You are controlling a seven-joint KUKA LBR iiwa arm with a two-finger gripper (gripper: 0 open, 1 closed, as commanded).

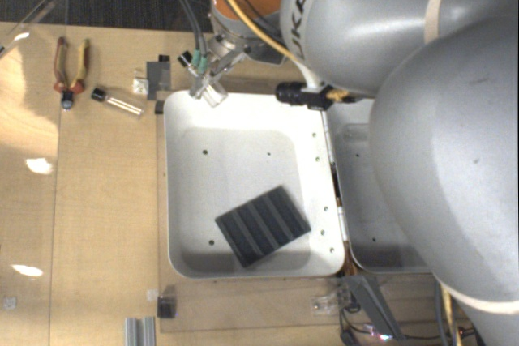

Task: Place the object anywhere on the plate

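Observation:
A dark, ribbed rectangular slab point(262, 225) lies flat and turned at an angle in the near half of the left white bin point(186, 174). Nothing rests on it. My gripper point(206, 87) hangs over the far left corner of that bin, just at its rim, well away from the slab. I see nothing held at its tip. The big grey arm with its orange band fills the upper right and hides most of the right bin point(357, 174).
On the wooden bench left of the bins lie red-handled pliers point(70, 69), a small tube point(118, 100) and a small dark fixture point(159, 77). A little black block point(166, 306) sits near the bench's front edge. Cables trail down from the wrist.

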